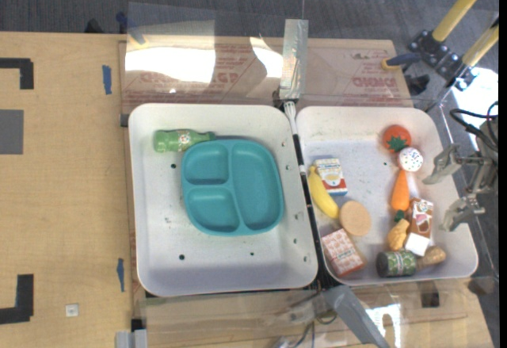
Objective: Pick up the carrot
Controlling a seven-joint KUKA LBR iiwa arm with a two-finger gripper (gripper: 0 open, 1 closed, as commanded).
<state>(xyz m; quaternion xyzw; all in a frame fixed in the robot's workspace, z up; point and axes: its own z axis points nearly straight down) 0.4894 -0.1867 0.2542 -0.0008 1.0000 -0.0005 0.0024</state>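
The orange carrot (400, 192) lies in the right bin (364, 126), toward its right side, pointing roughly up and down. A white dotted ball (410, 158) touches its upper end, and small packets crowd its lower end. My gripper (448, 190) hovers at the bin's right rim, just right of the carrot. It is open: one metal finger (438, 166) sits above and the other below, with nothing between them.
A tomato (395, 137), banana (322, 193), milk carton (330, 174), tan disc (356, 219), red box (342, 251) and dark bottle (400, 262) share the right bin. The left bin (150, 204) holds a teal divided plate (232, 185) and a green bottle (181, 139).
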